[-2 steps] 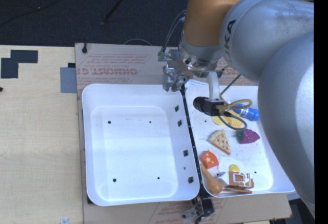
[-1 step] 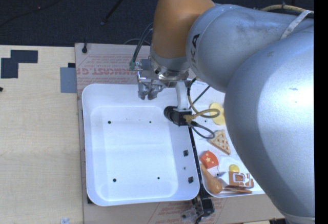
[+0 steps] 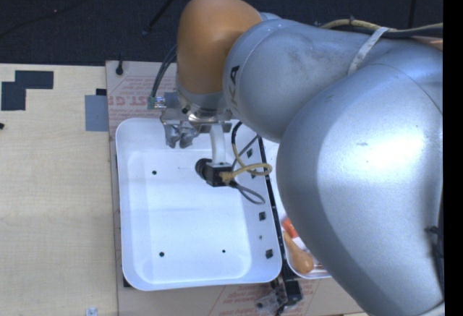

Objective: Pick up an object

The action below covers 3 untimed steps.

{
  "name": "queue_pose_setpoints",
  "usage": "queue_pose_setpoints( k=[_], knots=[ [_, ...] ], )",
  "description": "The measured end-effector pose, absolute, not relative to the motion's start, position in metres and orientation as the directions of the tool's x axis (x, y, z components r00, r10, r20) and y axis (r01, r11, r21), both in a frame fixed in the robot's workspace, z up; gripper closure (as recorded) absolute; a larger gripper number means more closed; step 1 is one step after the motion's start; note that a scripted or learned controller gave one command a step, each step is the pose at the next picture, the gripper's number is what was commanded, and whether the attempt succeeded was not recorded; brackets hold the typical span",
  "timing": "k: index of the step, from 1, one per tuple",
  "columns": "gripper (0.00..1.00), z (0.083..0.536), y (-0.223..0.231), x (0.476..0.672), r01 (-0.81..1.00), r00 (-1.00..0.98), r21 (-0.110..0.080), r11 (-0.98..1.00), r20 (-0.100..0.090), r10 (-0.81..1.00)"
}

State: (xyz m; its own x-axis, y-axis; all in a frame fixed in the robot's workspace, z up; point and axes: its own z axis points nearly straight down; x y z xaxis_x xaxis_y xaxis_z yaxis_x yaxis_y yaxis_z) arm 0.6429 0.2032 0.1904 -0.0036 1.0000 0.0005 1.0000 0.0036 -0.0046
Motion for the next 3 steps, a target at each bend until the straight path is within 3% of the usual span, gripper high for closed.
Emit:
queue_pose_setpoints(
  k=[1,3],
  knots=[
    [1.00,0.197,0.245,0.644,1.000,-0.002,-0.001,0.002,0.000,1.000],
    [1.00,0.268,0.225,0.644,1.000,0.001,0.000,-0.001,0.000,1.000]
  ],
)
